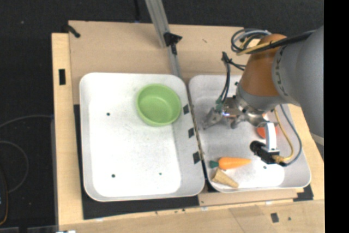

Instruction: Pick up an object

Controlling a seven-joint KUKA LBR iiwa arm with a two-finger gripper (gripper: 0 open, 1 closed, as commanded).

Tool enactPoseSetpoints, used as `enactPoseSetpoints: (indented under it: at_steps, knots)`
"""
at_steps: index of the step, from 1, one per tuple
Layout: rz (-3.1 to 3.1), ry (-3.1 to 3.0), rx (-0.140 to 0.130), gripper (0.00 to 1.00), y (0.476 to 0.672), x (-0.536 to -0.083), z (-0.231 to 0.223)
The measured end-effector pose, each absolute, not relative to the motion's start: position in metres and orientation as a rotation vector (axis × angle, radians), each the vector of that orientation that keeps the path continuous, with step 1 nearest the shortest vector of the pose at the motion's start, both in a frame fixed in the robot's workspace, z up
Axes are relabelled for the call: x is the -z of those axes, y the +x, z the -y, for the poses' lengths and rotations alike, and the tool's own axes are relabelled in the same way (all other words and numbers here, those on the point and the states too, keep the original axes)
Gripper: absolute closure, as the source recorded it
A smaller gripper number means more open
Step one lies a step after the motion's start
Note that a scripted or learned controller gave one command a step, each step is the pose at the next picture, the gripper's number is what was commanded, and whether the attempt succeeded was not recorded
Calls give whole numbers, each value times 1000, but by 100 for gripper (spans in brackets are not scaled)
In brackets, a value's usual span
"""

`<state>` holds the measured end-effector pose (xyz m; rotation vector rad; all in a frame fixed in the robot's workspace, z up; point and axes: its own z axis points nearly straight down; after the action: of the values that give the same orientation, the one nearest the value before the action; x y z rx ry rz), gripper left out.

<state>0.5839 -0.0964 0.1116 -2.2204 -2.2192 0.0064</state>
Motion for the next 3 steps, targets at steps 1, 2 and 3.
enactPoseSetpoints:
  at_steps: [1,2,3]
  knots:
    - [2219,-2224,-4,0,584,-100,98]
    - [2210,-2235,4,100,585,-111,98]
    - [2227,-2222,4,100,592,-172,98]
